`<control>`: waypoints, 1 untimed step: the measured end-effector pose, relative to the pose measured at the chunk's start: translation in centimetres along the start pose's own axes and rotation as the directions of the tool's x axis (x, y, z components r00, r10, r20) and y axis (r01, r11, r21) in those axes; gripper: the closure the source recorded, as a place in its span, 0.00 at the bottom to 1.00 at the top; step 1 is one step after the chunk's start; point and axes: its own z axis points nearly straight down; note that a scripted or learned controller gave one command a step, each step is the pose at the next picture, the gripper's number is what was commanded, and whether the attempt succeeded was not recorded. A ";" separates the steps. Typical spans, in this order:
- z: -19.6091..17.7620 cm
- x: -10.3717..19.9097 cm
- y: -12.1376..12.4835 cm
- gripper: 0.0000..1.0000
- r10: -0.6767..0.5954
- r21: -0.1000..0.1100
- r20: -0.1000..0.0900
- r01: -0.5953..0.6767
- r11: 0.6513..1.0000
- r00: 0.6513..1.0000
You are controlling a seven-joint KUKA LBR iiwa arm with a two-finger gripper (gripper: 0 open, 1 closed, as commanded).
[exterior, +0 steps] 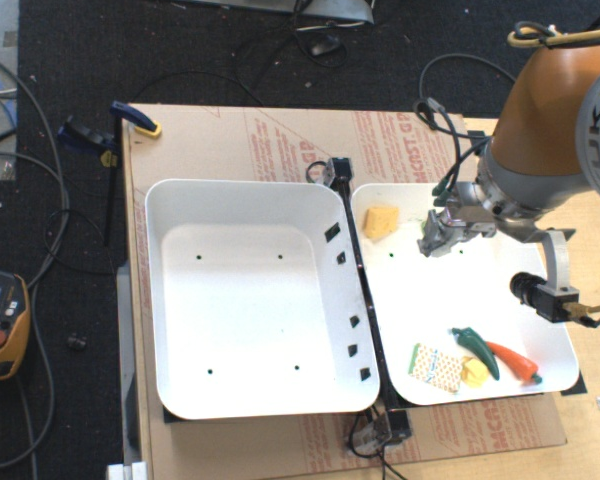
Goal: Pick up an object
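Yellow block (pixel 381 222) lay in the right bin (pixel 558 298), at its far corner near the divider w/ the left bin (pixel 170 268). Judged light, soft-ish, prob. foam: easy squeeze, best taken across its flat sides from above. Claw (pixel 440 236) hung just beside the block, toward the bin's middle, low over the floor; couldn't tell if apart or together. Nothing seen held. Arm (pixel 550 128) bent down steeply. Carrot (pixel 510 358), green pepper (pixel 477 350) and patterned pad (pixel 436 366) sat well apart from the block, at the near edge.
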 end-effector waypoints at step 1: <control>1.7 5.5 -1.6 1.00 0.000 0.002 0.000 0.000 1.000 1.000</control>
